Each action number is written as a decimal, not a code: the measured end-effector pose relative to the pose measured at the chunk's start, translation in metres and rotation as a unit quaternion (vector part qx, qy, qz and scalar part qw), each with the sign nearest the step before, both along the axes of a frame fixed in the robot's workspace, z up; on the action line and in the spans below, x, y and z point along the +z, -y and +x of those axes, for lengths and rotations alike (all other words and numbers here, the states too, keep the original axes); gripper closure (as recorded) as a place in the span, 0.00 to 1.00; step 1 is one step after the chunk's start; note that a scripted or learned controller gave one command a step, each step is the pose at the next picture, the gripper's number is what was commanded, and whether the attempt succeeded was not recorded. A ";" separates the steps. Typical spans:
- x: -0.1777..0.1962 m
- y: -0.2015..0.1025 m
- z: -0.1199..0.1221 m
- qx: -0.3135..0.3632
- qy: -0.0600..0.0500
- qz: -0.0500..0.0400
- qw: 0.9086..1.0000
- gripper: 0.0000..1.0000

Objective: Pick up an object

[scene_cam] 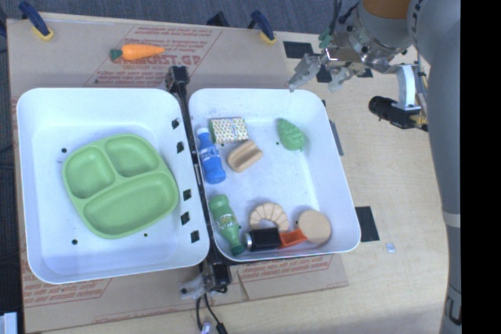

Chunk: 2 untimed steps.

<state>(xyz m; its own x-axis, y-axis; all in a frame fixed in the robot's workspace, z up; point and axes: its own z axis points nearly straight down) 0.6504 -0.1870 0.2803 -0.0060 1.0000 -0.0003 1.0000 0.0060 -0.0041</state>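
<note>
Gripper [317, 73] spread, holding nothing, upper right of frame above right bin's [338, 192] rim; green leafy toy [292, 134] lower left, apart.

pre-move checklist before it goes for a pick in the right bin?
1. Gripper outside the right bin, above its far right corner: ok.
2. Nothing between the jaws: ok.
3. Jaws spread enough for a grasp: cannot tell.
4. Green leafy toy stands apart from its neighbours: ok.
5. Blue bottle against the left wall, tight access: not ok.
6. Near-edge items crowded together: not ok.
</note>
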 end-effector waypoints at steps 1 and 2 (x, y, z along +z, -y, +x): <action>-0.108 0.007 0.005 0.000 -0.001 0.001 1.000 0.00; -0.189 0.022 -0.008 0.000 -0.001 0.000 1.000 0.00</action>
